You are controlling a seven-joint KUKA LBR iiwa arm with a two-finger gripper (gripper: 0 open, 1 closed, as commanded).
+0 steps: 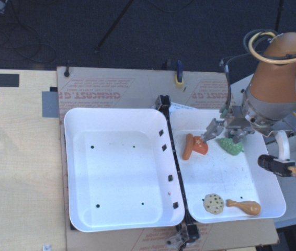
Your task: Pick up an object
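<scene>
one pincer (209, 136), jaws spread, hangs at the orange carrot's (189, 147) right side; carrot's length runs almost upright.

You are looking at a brightly lit scene: the left bin (116, 166) glares near-white, losing surface detail. Above the left bin the background falls to deep, grainy shadow. Soft shadows gather along its inner walls. Everything is slightly soft, and the wooden board left of it looks washed out.

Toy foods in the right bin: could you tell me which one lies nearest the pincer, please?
The red-orange piece; the pincer hangs right beside it, nearer than the green one.
</scene>
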